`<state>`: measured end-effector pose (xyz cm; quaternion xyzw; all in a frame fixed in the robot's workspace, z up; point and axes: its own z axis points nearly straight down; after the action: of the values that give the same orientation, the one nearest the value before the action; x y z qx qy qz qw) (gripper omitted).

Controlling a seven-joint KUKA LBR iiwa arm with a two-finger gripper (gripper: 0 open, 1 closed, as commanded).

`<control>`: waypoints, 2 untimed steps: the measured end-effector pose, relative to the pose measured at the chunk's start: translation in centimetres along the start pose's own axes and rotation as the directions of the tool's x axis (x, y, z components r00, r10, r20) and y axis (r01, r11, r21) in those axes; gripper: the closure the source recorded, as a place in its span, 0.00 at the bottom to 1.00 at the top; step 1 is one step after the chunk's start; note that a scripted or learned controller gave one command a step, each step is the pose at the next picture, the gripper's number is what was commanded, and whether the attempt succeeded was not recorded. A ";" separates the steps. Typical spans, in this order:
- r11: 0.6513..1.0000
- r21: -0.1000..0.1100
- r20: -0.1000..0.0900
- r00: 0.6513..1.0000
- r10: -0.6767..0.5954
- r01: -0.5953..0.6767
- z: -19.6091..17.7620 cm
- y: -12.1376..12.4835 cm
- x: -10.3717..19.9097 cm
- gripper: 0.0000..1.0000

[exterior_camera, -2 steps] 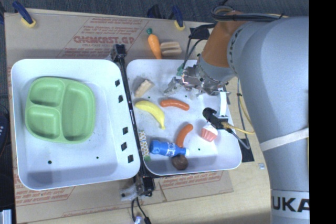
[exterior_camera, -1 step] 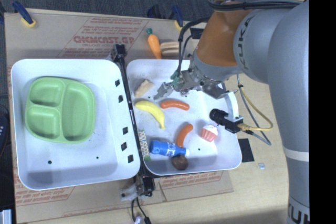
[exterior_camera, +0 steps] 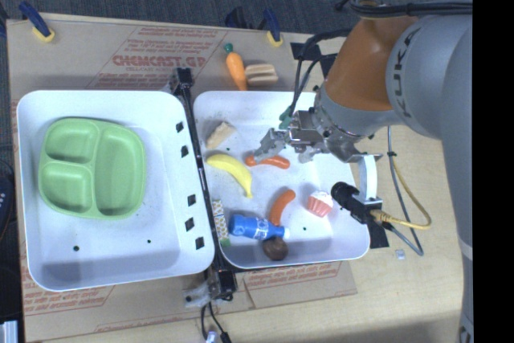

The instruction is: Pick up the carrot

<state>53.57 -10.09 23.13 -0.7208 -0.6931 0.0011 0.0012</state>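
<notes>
The carrot (exterior_camera: 235,69) is orange with a small green top. It lies on the cardboard just beyond the far rim of the right bin (exterior_camera: 345,253), next to a tan bread-like block (exterior_camera: 261,75). My gripper (exterior_camera: 273,144) hangs inside the right bin, low over a small red-orange sausage-shaped piece (exterior_camera: 271,163). It is well below and to the right of the carrot and does not touch it. The grey arm with its orange band (exterior_camera: 361,68) covers the bin's right side.
In the right bin lie a banana (exterior_camera: 231,171), a pale wedge (exterior_camera: 219,132), an orange sausage (exterior_camera: 281,205), a cupcake (exterior_camera: 320,203), a blue bottle (exterior_camera: 255,228) and a brown ball (exterior_camera: 275,249). The left bin (exterior_camera: 48,269) holds a green divided plate (exterior_camera: 92,166).
</notes>
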 end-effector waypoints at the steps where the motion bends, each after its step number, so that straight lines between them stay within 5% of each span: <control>1: 0.999 -0.002 0.001 0.999 -0.033 0.033 -8.5 0.8 -2.1 0.00; 2: 0.977 0.003 0.000 0.977 0.215 -0.215 1.9 0.0 -0.9 0.00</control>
<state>53.54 -10.98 21.23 -0.7916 -0.6110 0.0021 0.0023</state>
